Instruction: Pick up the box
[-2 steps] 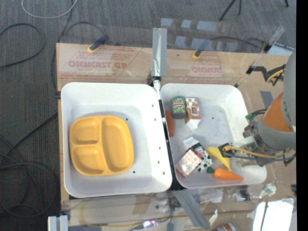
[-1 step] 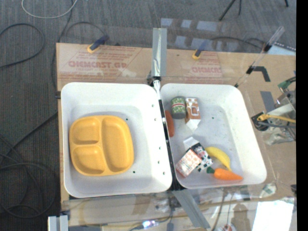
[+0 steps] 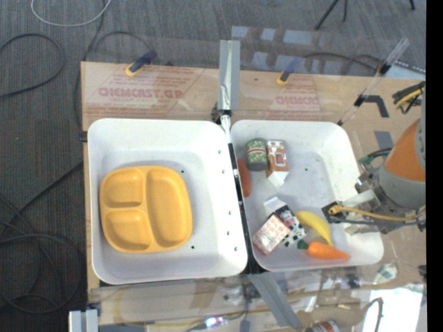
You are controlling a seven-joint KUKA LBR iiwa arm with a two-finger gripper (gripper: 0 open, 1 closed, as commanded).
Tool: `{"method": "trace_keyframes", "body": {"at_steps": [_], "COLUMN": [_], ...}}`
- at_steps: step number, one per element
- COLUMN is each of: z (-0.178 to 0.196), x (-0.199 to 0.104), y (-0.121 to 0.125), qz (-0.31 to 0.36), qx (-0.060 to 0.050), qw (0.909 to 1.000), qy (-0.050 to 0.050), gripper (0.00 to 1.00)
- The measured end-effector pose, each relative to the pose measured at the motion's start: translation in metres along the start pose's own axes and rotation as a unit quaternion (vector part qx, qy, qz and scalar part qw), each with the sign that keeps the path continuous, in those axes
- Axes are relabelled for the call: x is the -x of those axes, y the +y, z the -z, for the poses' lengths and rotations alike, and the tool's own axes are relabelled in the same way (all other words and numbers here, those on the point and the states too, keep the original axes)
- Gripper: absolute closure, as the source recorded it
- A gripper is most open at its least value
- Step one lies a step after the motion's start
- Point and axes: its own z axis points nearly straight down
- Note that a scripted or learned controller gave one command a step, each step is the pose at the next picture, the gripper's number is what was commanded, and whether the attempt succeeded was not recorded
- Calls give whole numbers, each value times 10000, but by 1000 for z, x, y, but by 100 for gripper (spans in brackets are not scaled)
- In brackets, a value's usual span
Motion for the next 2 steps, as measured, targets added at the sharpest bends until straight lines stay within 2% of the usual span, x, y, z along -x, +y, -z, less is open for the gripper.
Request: {"method": "trace_keyframes", "body": {"at_steps": [1, 2], "z": [84, -39], "x": [3, -1], "y": [13, 11], "qz": [-254, -66], "qx": [24, -1], "qw": [9997, 10000], "qy": [0, 51], "gripper": [100, 100]}}
